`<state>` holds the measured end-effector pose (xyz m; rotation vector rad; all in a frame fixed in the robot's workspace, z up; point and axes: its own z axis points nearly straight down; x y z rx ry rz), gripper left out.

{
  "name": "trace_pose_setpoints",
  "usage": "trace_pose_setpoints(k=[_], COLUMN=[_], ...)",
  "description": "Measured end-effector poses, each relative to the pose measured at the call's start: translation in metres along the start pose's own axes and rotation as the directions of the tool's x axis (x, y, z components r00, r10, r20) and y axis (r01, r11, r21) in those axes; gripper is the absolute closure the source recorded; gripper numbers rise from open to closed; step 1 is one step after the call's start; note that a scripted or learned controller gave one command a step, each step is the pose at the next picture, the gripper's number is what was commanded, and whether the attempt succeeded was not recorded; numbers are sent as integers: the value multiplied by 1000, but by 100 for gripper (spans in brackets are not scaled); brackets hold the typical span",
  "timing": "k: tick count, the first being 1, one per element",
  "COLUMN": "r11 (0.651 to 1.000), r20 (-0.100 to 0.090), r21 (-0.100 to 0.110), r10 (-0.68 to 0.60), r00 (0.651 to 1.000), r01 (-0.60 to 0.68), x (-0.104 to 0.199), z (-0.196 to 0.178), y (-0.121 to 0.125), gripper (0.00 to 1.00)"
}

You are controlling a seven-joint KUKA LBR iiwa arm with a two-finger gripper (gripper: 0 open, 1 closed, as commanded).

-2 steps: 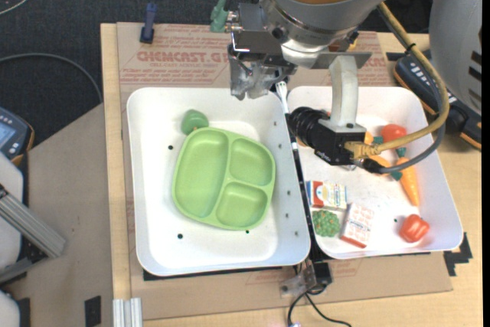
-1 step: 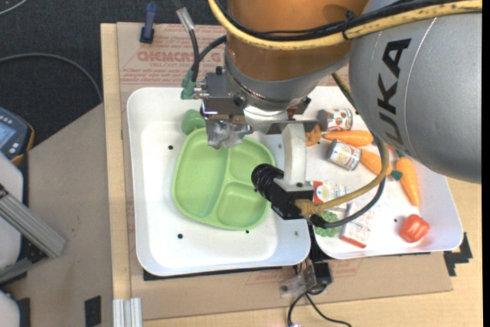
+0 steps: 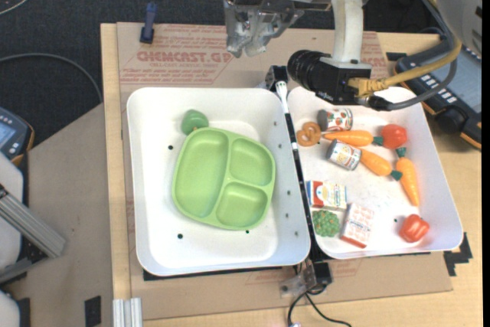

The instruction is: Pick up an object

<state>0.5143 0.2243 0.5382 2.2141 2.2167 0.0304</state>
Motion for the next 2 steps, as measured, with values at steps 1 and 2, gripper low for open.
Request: trace_pose_setpoints(k=[1,2], r11=[1000,1000], r20=[6,5], r21=[15,13], r10=[-2,-4], r00=[1000,1000], r01=[2,4], x=[1,2], z=[-1,-12], y=[-2,-1], gripper=[100,100])
